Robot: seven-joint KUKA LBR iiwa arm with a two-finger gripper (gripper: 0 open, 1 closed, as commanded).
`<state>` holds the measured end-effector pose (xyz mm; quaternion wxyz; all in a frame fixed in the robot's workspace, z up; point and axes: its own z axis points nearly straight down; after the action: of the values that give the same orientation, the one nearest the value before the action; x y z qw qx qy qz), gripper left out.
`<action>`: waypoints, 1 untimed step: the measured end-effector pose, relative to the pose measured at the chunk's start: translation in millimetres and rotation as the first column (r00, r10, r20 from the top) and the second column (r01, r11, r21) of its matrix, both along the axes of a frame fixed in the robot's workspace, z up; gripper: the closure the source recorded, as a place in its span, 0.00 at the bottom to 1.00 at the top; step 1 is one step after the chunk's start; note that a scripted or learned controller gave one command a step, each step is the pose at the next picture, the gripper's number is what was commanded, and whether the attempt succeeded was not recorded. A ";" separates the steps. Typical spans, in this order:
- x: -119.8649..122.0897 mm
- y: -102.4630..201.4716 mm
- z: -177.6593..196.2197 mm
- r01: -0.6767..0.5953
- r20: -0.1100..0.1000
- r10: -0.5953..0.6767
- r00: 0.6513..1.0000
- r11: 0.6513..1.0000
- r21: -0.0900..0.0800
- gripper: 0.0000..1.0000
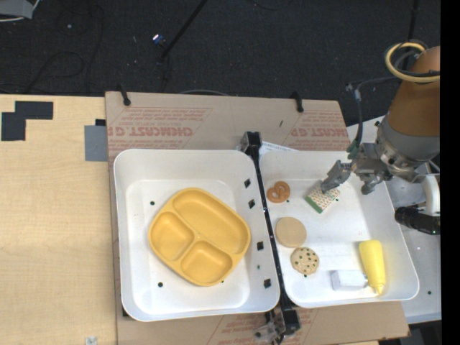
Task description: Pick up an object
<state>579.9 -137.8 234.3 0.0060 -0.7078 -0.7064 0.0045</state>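
My gripper (351,181) hangs over the upper right part of the right bin (402,254), open, with nothing between its fingers. Its left fingertip (330,180) sits right at the top end of a small green-and-white speckled block (321,198); I cannot tell if they touch. Also in this bin lie a brown pretzel (278,191), a tan round disc (291,231), a chocolate-chip cookie (305,260), a yellow bottle (372,264) and a small white block (348,279).
The left bin (133,192) holds a yellow divided plate (199,236). A black divider (263,221) runs between the two bins. Cardboard (215,121) lies under both bins, and a wooden bench top (50,228) is to the left.
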 end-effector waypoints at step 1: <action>2.4 0.0 7.2 -0.002 0.013 0.002 1.000 1.000 -0.002 0.00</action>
<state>582.3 -137.8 241.6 0.0005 -0.7070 -0.7072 0.0005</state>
